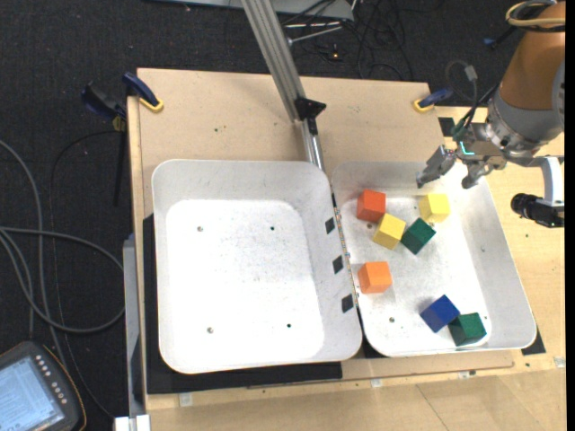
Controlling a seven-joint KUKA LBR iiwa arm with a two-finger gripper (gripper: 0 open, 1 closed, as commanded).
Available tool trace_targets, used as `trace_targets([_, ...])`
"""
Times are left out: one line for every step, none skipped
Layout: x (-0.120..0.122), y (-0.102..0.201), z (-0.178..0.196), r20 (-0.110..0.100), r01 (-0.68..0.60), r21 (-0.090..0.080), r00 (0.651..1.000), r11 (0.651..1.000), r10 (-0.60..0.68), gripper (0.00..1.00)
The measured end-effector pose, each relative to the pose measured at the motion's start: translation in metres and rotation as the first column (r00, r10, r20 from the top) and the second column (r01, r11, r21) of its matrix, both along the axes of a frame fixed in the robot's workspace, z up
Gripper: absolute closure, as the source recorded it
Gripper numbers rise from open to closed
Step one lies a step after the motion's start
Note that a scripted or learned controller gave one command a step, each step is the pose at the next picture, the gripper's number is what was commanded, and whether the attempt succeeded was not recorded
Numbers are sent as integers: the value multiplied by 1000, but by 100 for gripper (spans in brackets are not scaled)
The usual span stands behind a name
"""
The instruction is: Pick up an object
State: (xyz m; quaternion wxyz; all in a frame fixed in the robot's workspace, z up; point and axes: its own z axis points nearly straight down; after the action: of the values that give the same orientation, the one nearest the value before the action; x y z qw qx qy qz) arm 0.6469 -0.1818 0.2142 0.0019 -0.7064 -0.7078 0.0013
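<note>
The right bin (499,268) holds several small cubes. An orange cube (371,205), a yellow cube (390,231), a green cube (418,236) and a second yellow cube (434,206) cluster at its far end. Another orange cube (375,277) lies near the bin's left wall. A blue cube (439,312) and a green cube (467,328) sit together at the near end. My gripper (451,174) hangs open above the bin's far right corner, just beyond the second yellow cube, with nothing between its fingers.
The left bin (180,196) lies beside the right one. A slanted metal pole (274,48) runs down to the gap between the bins. Blue and yellow clamps (139,92) (433,101) grip the board's far corners. Cables lie on the floor at left.
</note>
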Motion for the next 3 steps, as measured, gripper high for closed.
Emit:
trace_targets([1, 0, 3, 3, -1, -1, 1000, 1000, 1, 0])
trace_targets([-1, 4, -40, 1, -1, -1, 1000, 1000, 1, 0])
trace_targets([-1, 5, -83, 1, -2, -1, 1000, 1000, 2, 0])
